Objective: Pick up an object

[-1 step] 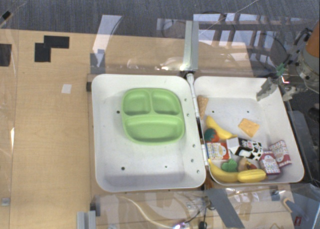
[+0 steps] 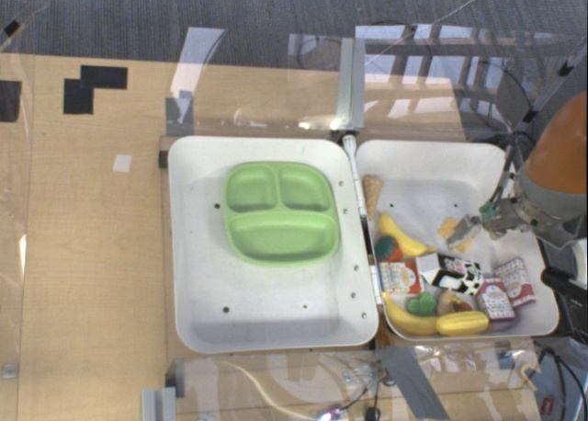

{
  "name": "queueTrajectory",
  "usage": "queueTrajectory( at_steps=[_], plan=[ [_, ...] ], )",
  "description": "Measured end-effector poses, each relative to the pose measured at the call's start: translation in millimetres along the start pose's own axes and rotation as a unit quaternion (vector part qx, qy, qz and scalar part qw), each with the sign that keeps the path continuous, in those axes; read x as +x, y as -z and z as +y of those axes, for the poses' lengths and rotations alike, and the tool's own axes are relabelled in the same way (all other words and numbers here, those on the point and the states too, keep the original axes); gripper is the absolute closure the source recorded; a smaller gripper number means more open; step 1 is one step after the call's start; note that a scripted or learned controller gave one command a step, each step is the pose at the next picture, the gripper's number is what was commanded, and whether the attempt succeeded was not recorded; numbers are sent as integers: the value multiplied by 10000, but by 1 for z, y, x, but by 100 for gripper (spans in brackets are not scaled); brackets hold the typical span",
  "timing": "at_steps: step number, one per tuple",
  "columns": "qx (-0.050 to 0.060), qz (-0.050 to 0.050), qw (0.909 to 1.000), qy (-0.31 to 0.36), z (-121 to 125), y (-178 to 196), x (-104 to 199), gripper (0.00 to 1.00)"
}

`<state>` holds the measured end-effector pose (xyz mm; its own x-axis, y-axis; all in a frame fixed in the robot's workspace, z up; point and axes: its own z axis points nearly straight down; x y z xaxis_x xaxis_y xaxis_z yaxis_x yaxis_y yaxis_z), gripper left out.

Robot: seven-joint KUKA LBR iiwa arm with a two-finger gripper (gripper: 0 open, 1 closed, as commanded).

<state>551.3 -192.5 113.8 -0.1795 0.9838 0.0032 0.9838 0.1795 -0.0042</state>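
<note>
Toys (image 2: 441,292) crowd the right bin's (image 2: 423,164) lower half, green plate (image 2: 280,210) at frame centre-left; my gripper (image 2: 484,220) overhead, finger state unclear.

My arm (image 2: 559,166) reaches in from the right, orange band up, gripper (image 2: 482,223) low and angled left.

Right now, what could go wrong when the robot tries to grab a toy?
The toys lie crowded in the right bin: the banana, the cow and the little boxes touch or overlap, so it might pinch two or knock one aside. The gripper hangs near the bin's right wall and might bump it.
</note>
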Motion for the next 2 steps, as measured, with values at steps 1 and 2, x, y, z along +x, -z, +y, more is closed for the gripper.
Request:
queueTrajectory(
  at_steps=[1,2],
  plan=[
    [-83,-48,9990,442,-14,-24,13,0],
    [-73,-45,9992,-382,1,-24,29,0]
  ],
)
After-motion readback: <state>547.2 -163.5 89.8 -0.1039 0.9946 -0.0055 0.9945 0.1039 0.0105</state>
